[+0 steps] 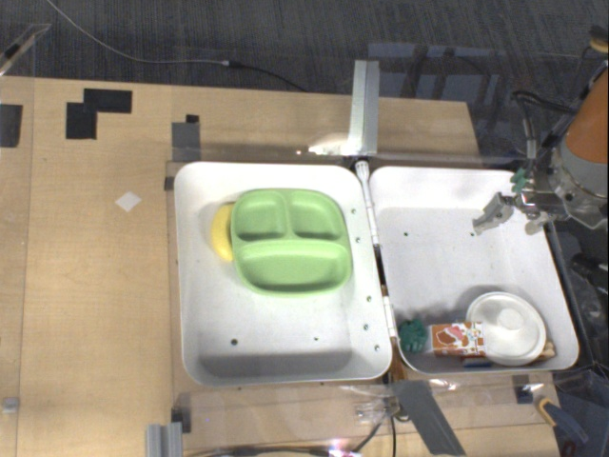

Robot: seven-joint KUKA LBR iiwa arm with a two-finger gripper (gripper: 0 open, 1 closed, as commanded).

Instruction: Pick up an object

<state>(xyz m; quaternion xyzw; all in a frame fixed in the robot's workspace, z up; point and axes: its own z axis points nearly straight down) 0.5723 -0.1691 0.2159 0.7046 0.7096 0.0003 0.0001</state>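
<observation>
So far nothing is picked up, as far as the view shows. At centre left, the left white bin [205, 350] holds one green divided plastic tray [288, 239] lying over one yellow object [221, 233]. At lower right, the right white bin [428, 255] holds one small dark green object [413, 334], one red and white carton [459, 339] and one white round bowl [506, 327], close together. At the right edge, the gripper [504, 208] hangs above this bin, well apart from them; whether its claw is open cannot be told, and no thing is seen in it. The reach, grasp and lift remain.
</observation>
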